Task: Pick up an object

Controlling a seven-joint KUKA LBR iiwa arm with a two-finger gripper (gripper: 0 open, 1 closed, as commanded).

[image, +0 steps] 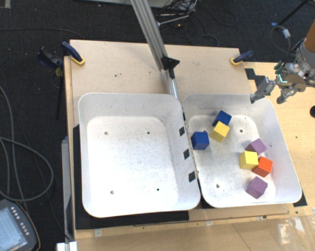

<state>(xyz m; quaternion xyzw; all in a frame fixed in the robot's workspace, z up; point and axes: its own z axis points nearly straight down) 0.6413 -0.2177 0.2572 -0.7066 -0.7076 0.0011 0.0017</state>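
**My gripper waits above the block bin**

My grey two-finger gripper [272, 91] hangs over the back right corner of the right shallow white bin [282, 140]. My fingers are spread apart and hold nothing.

The blocks lie in that bin, well apart from me. Nearest is a small dark blue cube [223, 118], touching a small yellow cube [219, 132]. Near them, by the bin's left wall, sits another blue cube [200, 140].

Farther along the right side sit a purple cube [257, 146], a second yellow cube [248, 159], an orange cube [263, 166] and another purple cube [257, 186].

The left shallow white bin [94, 109] sits beside it on the tan wooden bench [120, 67].
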